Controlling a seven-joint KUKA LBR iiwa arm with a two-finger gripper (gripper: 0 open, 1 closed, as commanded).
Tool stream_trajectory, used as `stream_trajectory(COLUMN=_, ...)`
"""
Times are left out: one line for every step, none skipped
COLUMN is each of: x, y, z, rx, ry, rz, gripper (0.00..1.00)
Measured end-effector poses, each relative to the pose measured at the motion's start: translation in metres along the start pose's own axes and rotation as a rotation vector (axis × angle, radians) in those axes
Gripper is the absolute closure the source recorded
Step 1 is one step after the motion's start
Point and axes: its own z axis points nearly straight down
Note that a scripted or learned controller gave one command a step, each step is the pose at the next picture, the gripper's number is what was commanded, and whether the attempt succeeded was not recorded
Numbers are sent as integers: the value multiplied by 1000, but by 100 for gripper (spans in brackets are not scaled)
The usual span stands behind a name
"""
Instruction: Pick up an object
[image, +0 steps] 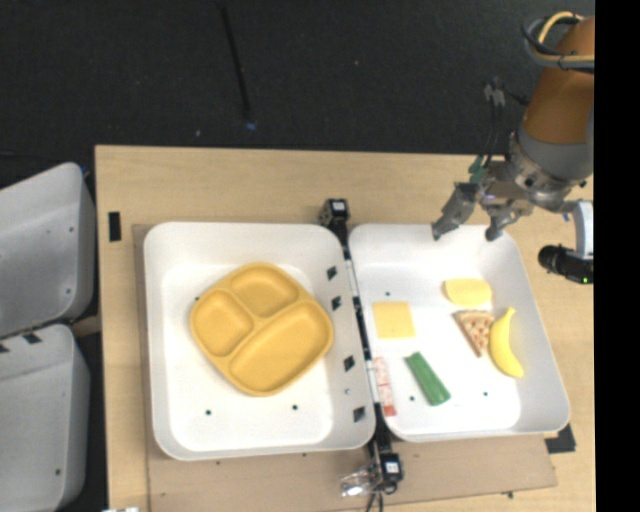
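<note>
Camera view, one arm: gripper (468, 226) above the right bin's (420, 425) far rim, fingers spread, nothing between them. Nearest candidate: pale yellow piece (467, 291), directly below in frame, long axis left-right. Banana (506, 343) farther, lying lengthwise.

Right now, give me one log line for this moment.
pincer open, holding nothing | over right white bin's far edge | nearest: pale yellow oval piece
</note>
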Motion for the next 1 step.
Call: stream_trajectory(x=0, y=2, z=-8, rx=-12, ry=-1, rz=-2, gripper=0)
